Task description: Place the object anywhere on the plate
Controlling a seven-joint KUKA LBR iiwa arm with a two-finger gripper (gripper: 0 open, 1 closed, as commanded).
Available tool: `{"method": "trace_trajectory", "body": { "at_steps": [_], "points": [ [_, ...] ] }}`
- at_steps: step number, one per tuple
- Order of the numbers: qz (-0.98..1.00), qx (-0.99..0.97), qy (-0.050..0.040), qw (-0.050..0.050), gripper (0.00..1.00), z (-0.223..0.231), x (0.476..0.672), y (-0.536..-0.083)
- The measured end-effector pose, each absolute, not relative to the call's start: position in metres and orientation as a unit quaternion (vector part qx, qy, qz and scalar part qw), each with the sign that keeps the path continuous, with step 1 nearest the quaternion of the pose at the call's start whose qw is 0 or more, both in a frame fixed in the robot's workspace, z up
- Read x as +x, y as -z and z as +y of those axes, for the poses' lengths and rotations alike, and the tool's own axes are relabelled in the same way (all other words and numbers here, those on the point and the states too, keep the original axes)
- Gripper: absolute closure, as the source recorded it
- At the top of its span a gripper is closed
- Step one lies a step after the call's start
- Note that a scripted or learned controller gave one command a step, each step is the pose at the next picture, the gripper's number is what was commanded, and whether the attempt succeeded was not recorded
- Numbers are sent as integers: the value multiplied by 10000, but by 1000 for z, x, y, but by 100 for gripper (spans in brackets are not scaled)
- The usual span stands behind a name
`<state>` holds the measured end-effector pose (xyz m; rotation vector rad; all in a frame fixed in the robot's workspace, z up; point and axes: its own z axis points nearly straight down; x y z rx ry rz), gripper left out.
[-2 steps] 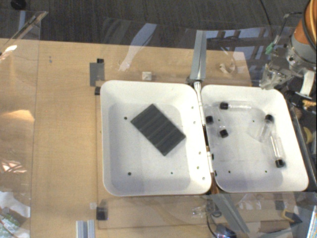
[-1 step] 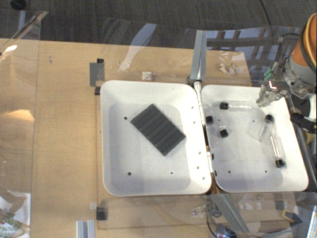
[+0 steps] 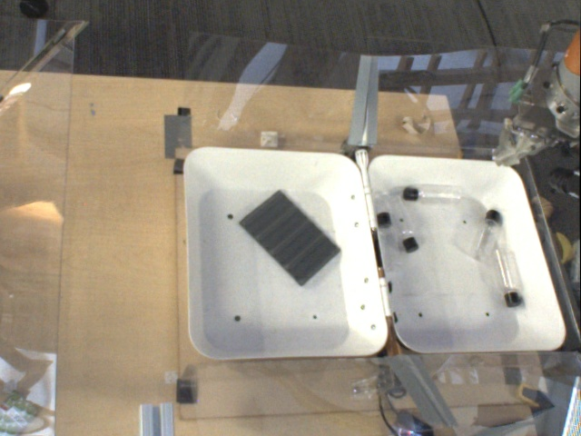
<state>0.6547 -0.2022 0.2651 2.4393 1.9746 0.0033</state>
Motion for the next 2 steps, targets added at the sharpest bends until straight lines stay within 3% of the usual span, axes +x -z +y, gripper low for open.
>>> {"method": "trace_trajectory", "body": {
  "at_steps": [1,2],
  "points": [
    [7407,6719,-17,30,100,-198,568,-252],
    [7738,6334,-18,41,100,-205,619,-289]
  ]
}}
